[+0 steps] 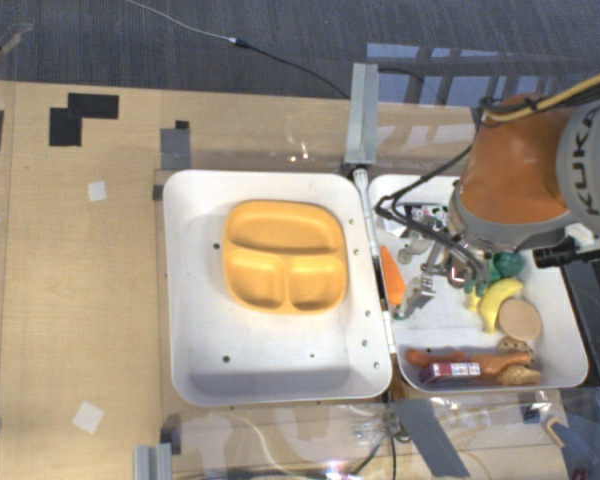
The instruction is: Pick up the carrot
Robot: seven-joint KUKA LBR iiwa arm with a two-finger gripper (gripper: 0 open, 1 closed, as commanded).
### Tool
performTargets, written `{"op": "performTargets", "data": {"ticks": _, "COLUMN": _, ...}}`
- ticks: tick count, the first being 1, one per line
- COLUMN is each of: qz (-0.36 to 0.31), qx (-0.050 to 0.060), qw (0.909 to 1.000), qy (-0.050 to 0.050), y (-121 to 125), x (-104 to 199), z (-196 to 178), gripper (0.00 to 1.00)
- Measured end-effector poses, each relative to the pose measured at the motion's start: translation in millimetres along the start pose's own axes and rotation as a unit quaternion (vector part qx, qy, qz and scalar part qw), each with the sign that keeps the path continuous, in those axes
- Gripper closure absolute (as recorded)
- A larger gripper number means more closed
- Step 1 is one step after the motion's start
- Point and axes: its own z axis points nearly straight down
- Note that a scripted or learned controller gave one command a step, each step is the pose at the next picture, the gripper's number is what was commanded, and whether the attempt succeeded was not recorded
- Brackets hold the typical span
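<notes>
a wooden desk (70, 318) carries two shallow white bins side by side. nearest, along the front wall of the right bin (570, 368), lie a hot dog (470, 366) and, just behind, a banana (497, 301). further back the carrot (389, 275) lies tucked against that bin's left wall, awkward to grasp; the gripper (420, 288) hangs just beside it, fingers apart, holding nothing. the left bin (195, 358) holds a yellow divided plate (283, 255)
</notes>
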Motion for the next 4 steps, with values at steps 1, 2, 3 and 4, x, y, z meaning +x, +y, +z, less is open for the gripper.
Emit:
{"op": "performTargets", "data": {"ticks": 1, "qz": 0.045, "qx": 0.001, "qw": 0.9990, "qy": 0.002, "y": -22.5, "x": 47.6, "z": 0.7, "gripper": 0.00}}
{"op": "performTargets", "data": {"ticks": 2, "qz": 0.016, "qx": 0.001, "qw": 0.9999, "qy": 0.004, "y": -61.9, "x": 16.0, "z": 72.8, "gripper": 0.00}}
{"op": "performTargets", "data": {"ticks": 3, "qz": -0.004, "qx": 0.000, "qw": 1.0000, "qy": -0.002, "y": -57.2, "x": -3.2, "z": 95.1, "gripper": 0.00}}
{"op": "performTargets", "data": {"ticks": 4, "qz": -0.042, "qx": 0.000, "qw": 0.9991, "qy": -0.004, "y": -83.7, "x": -51.4, "z": 95.1, "gripper": 0.00}}
